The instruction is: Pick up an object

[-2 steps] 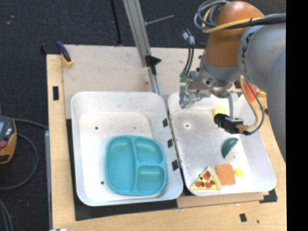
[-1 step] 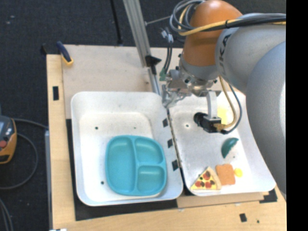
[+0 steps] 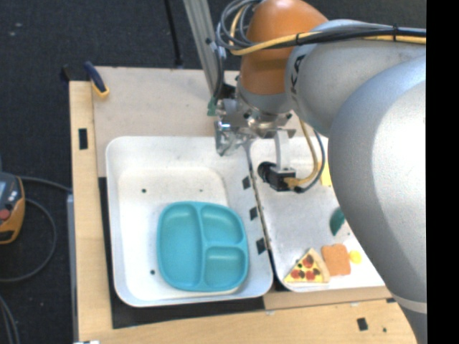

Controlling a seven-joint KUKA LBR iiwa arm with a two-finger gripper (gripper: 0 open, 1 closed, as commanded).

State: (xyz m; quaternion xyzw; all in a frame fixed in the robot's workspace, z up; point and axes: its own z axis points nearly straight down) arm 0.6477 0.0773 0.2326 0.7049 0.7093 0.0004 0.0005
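Observation:
A turquoise divided plate [image 3: 202, 246] lies in the front of the left bin [image 3: 133, 170]. In the right bin [image 3: 301, 221], near its front edge, sit a toy pizza slice [image 3: 307, 268] and an orange block [image 3: 336, 259]. A dark green piece [image 3: 337, 221] and a yellow piece [image 3: 326, 172] show at the edge of the arm, which covers part of each. My gripper [image 3: 225, 140] hangs over the back of the left bin, close to the wall between the bins and well behind the plate. I see nothing in it.
The grey arm with its orange band [image 3: 276, 41] covers most of the right bin's far side. A metal post [image 3: 201, 34] rises behind the bins. A blue and yellow tool [image 3: 95, 79] lies at the bench's back left corner.

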